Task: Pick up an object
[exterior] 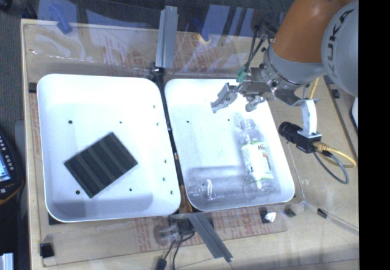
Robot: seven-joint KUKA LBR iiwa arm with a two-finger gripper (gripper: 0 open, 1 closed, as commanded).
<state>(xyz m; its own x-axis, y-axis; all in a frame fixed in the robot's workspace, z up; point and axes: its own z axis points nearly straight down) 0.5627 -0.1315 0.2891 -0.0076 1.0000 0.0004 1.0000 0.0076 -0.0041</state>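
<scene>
The left bin point(46, 89) holds one thing: a dark ribbed slab point(100, 164), lying flat and turned at a slant, near the bin's left and front edges and well apart from its back wall. A dark divider point(166, 110) runs between the two bins where their inner edges meet.

In the right bin point(183, 95), a clear plastic bottle point(222, 184) lies on its side along the front edge, hard to make out against the white floor. Just beside it, a second clear bottle with a white and green label point(256, 158) lies along the right edge, its cap toward the back and its base near the front right corner; whether the two bottles touch cannot be told from here.

The gripper point(239, 99) hangs over the back part of the right bin, above and behind the labelled bottle's cap. Its two fingers point(220, 100) stand apart, with nothing between them. The grey arm with its orange band point(311, 13) reaches in past the bin's back right corner.
</scene>
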